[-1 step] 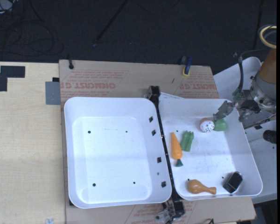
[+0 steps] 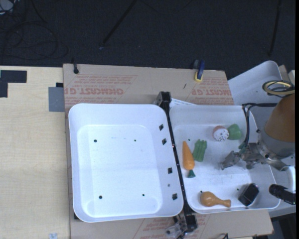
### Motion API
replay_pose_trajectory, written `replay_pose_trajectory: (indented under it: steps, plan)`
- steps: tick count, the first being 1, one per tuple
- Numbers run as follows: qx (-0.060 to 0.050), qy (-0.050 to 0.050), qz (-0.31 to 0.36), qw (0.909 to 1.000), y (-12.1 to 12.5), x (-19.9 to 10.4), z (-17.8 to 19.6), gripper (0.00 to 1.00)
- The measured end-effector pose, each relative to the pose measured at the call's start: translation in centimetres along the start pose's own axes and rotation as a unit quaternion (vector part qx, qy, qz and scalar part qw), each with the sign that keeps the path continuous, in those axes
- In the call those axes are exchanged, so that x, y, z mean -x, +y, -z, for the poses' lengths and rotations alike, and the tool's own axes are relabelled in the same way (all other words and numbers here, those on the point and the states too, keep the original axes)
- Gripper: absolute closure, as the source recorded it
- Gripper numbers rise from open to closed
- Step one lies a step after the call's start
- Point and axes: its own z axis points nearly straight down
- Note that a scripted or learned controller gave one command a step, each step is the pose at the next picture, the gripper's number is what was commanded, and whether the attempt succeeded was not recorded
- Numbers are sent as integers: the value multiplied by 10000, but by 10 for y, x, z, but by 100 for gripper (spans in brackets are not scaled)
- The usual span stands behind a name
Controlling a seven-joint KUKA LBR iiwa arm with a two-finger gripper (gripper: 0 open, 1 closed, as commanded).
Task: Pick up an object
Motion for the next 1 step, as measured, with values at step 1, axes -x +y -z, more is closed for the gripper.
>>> replay_pose_trajectory:
  steps: [1]
  plan:
    - [67,-16,-20,10000,4,3,18,100]
